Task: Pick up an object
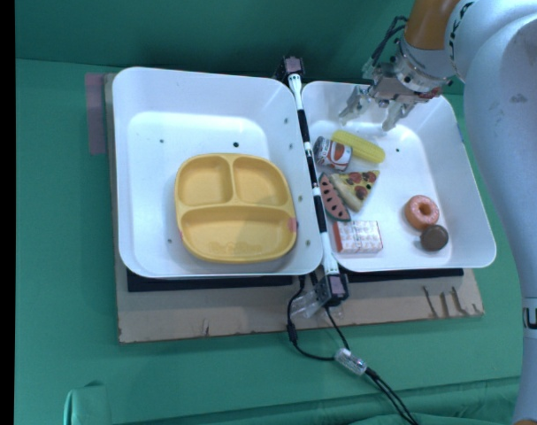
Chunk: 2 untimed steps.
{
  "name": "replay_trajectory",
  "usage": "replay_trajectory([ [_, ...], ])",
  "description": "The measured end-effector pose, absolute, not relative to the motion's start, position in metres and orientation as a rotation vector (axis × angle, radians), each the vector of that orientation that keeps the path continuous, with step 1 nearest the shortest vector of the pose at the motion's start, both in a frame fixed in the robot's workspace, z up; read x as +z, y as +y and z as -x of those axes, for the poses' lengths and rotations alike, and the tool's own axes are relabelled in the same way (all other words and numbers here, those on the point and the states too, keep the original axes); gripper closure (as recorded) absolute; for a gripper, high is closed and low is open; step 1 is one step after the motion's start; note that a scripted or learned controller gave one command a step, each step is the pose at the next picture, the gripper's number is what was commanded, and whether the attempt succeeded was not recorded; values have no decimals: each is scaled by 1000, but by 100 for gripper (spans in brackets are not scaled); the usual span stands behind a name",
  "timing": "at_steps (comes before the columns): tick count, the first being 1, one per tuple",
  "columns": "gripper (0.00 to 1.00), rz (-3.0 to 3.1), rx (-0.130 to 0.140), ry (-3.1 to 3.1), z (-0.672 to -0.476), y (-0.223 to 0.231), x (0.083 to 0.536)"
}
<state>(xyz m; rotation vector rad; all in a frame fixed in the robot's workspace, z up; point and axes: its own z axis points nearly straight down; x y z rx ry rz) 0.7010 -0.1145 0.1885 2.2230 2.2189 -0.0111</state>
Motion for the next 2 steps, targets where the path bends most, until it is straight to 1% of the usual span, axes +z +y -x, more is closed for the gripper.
replay_trajectory([
  [1, 0, -2225, -24, 2207, -700, -104, 187],
  [2, 0, -2224, -23, 2210, -700, -102, 186],
])
